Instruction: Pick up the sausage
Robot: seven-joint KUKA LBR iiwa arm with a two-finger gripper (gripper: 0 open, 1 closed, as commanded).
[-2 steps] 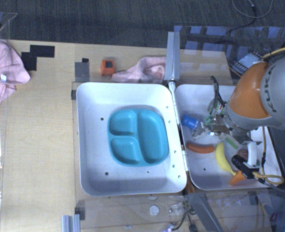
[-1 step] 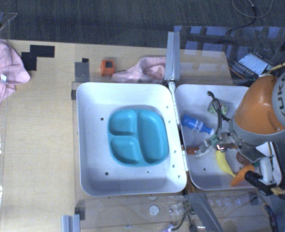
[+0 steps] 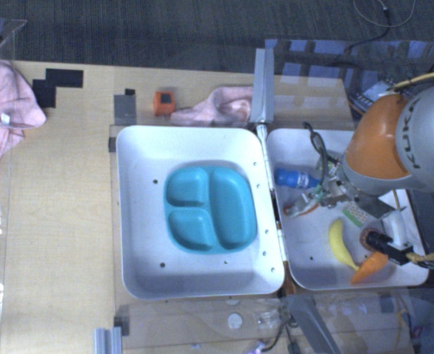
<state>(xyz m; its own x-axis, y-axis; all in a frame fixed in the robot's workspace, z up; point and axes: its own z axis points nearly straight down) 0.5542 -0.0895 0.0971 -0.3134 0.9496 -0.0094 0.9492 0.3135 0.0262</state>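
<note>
Gripper: I see it low in the right bin; I cannot tell how the jaws stand, the wrist blocks them
Sausage: I read the brown stub as it, well right of the jaws and toward the near edge, beside the banana and carrot
Handling: I judge it light, soft, smooth; squeeze gently
Hold: I'd take it across the middle, jaws square to its length

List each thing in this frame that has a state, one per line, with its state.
blue plate: upright in the left bin, compartments bare
blue bottle: lying on its side in the right bin
banana: lying flat, unheld
carrot: lying flat beside the banana
gripper: low in the right bin
</note>
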